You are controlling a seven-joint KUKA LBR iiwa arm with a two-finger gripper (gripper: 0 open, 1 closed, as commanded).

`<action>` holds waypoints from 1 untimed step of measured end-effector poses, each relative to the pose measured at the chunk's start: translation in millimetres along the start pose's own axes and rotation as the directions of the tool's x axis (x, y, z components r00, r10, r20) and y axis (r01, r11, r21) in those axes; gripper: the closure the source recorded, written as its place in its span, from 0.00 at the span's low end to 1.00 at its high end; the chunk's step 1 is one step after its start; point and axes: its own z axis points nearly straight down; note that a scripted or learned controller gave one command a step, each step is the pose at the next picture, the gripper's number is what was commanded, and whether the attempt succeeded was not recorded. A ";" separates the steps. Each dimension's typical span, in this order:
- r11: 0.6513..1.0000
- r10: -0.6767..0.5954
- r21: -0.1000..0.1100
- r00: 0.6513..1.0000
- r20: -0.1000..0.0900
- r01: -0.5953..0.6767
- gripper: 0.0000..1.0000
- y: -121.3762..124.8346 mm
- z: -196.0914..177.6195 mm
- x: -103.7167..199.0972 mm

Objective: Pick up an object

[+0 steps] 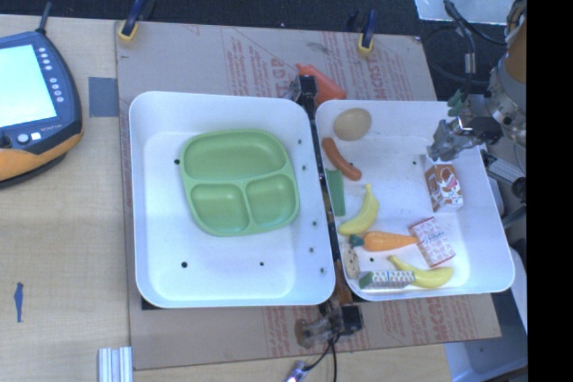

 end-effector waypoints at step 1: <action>1.000 0.001 0.004 1.000 0.001 -0.001 0.00 37.9 175.4 -51.2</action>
